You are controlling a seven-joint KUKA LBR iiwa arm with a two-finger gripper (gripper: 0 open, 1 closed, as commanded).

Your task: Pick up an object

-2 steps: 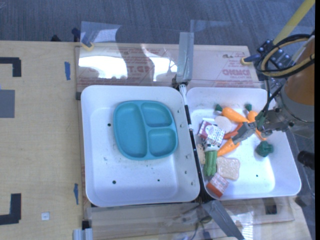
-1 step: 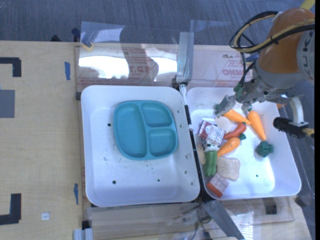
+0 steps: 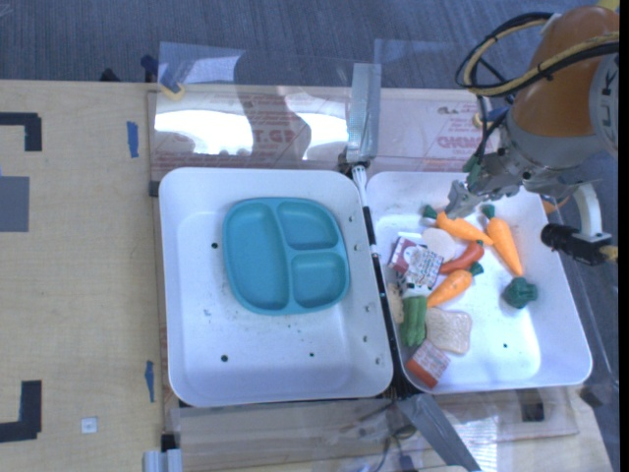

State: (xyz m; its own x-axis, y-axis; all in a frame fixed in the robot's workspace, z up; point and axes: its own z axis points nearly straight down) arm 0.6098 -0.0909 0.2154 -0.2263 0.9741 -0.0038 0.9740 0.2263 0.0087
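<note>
Gripper (image 3: 462,201) low in the right bin (image 3: 560,357), near its back wall, right at the green end of a carrot (image 3: 460,226); impossible to tell if open or closed on anything. Arm (image 3: 560,87) entering from the right, orange band up, wrist bent down into the bin. Toy food crowded against the left wall: a second carrot (image 3: 504,244), a third carrot (image 3: 450,288), a small packet (image 3: 418,262), a slice of bread (image 3: 450,330). Free floor at the front right corner. In the left bin (image 3: 192,362), a blue divided plate (image 3: 286,255), open space all around it.
</note>
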